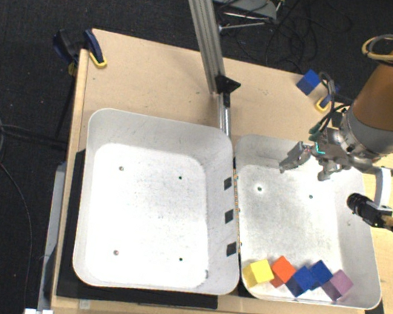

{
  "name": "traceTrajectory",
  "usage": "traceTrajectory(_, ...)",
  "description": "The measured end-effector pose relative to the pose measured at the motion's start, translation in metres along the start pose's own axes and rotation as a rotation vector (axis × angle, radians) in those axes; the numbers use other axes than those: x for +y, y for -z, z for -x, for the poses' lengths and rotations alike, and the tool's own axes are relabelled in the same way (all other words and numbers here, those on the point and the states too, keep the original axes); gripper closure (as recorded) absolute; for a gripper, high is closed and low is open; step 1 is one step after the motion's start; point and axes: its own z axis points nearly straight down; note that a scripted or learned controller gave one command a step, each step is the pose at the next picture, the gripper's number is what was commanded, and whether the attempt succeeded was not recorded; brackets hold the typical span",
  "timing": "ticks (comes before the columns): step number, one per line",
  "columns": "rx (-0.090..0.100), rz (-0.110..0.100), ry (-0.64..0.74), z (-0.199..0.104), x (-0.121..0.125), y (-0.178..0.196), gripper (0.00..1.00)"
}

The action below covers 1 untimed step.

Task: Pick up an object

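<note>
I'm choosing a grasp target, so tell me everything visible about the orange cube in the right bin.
The orange cube is a small, matte, plain-faced block, possibly foam or wood, turned at an angle to the bin's edge. It sits on the floor of the right bin near its front wall, in a tight row between a yellow cube and a blue cube, apparently touching both. The hand hangs apart from it, over the bin's far end.

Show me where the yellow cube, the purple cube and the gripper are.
yellow cube (260,272): camera view, top face.
purple cube (340,284): camera view, top face.
gripper (308,165): camera view, midway between the fingertips.
</note>
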Motion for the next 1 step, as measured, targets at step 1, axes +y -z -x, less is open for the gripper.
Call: traceTrajectory(1,-0.003,0.0,-0.006,0.0395,0.0299,-0.0364,0.0)
